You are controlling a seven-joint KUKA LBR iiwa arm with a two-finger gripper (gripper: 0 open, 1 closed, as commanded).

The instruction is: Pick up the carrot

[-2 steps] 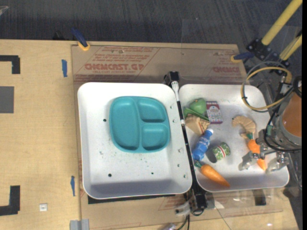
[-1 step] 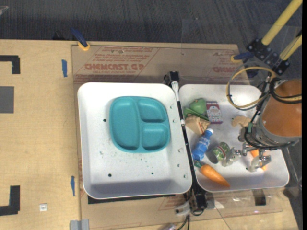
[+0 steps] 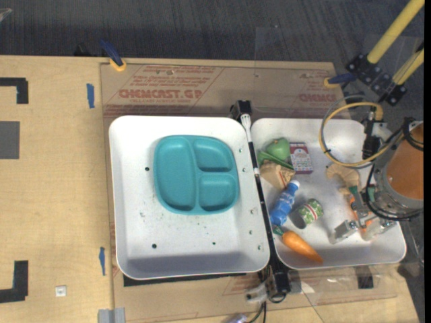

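Bench (image 3: 54, 180) of pale wood fills my left, with black tape marks near its far edge. Next comes the left bin (image 3: 135, 247), and in it a teal divided plate (image 3: 196, 173) lying flat with three compartments. The right bin (image 3: 390, 251) sits just beside it, their rims almost touching.

In that right bin, from its left wall onward, I see a green soft toy (image 3: 277, 150), a small red-and-white box (image 3: 300, 159), a blue bottle (image 3: 284, 204) lying tilted, and a green-patterned can (image 3: 310, 211). The carrot (image 3: 300, 245) lies near the front rim, close to the left wall: bright orange, tapered, slanting down to the right, its thick end just beside the bottle's base. Nothing rests on it.

My jaws (image 3: 357, 226) hang over the right part of this bin, well apart from the carrot. Whether they are open or closed I cannot tell; cables and metal parts crowd that spot.
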